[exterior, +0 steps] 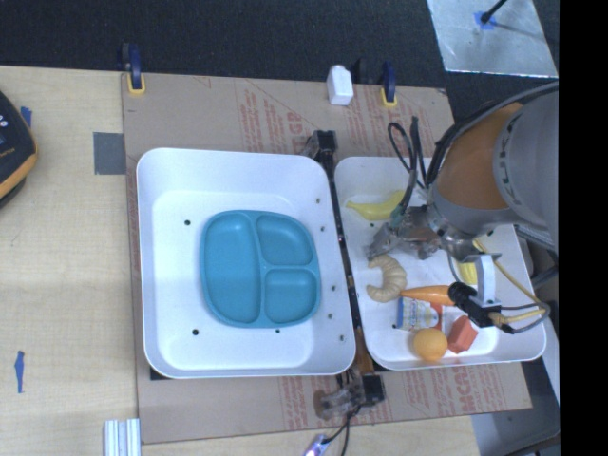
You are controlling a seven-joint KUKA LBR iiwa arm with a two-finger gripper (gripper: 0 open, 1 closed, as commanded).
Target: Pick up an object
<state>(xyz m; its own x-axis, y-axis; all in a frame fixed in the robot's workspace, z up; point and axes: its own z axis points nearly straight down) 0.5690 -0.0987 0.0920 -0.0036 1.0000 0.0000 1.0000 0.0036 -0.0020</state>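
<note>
With the gripper (404, 238) low in the right bin (518, 354) at centre-right of the frame, its open-or-closed state unclear to us, we should centre over the croissant (388, 278) before lifting.

Glossy white plastic bins (237, 354), smooth matt blue plastic tray (259, 266), brown cardboard underlay (256, 112).

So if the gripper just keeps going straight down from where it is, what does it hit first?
Most likely the right bin's floor beside the beige curved toy, just below the gripper; depth is hard to judge from above.
</note>
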